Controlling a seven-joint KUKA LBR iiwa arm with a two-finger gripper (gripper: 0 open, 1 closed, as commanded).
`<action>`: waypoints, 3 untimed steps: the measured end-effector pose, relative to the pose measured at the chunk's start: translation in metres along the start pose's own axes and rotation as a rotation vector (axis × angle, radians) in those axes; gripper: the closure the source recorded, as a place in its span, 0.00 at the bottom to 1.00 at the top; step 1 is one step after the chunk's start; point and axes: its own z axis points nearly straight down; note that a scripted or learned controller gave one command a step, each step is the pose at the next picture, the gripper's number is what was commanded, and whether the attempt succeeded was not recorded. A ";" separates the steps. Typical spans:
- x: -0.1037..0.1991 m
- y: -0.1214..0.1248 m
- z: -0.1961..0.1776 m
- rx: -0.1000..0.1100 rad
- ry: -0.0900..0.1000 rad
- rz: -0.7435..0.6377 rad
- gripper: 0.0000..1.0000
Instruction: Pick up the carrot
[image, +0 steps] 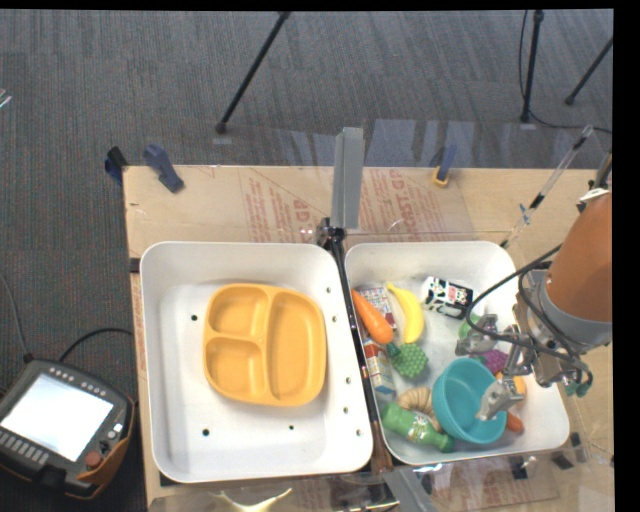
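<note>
Teal bowl under the jaws, spread open and holding nothing.

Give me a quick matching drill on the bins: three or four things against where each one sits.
Things:
1. carrot
2. yellow tray
3. teal bowl
4. green bottle

Places:
A. left bin
B. right bin, near front edge, left of the bowl
C. right bin, by the left wall, beside the banana
D. right bin, front right, under the tool

Pairs: 1-C, 2-A, 3-D, 4-B
</note>
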 end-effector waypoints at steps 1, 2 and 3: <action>-0.048 -0.025 0.114 0.003 -0.015 0.225 0.00; -0.081 0.019 0.079 -0.002 -0.007 0.283 0.00; -0.054 0.119 0.021 -0.003 -0.007 0.202 0.00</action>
